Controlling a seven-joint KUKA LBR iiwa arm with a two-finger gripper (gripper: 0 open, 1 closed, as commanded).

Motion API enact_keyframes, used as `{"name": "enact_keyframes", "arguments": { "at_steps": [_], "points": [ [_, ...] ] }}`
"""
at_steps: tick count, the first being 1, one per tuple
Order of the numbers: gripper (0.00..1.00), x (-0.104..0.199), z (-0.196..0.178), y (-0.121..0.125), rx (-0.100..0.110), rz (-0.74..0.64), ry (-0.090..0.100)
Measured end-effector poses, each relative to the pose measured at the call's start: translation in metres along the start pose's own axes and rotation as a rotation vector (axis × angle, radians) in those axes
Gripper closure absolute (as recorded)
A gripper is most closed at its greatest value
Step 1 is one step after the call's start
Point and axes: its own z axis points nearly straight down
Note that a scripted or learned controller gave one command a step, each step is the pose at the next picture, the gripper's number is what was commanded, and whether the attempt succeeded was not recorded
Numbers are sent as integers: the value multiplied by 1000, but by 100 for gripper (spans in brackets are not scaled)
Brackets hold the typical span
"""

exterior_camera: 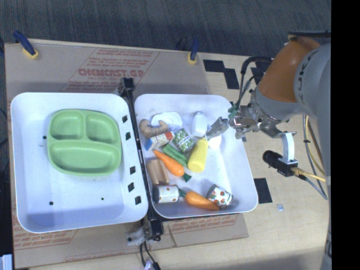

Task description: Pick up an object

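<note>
Yellow bottle (198,154) in right bin (243,179), claw (216,128) just above it, spread unclear.

Two white bins (22,167) sit side by side, one holding one green plate (84,141). The other holds two carrots (169,163) and one yellow bottle (198,156).
</note>
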Motion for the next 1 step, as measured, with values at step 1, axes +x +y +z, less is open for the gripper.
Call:
{"name": "enact_keyframes", "arguments": {
  "at_steps": [1],
  "points": [
    [0, 0, 89, -75, -1, 0, 0]
  ]
}}
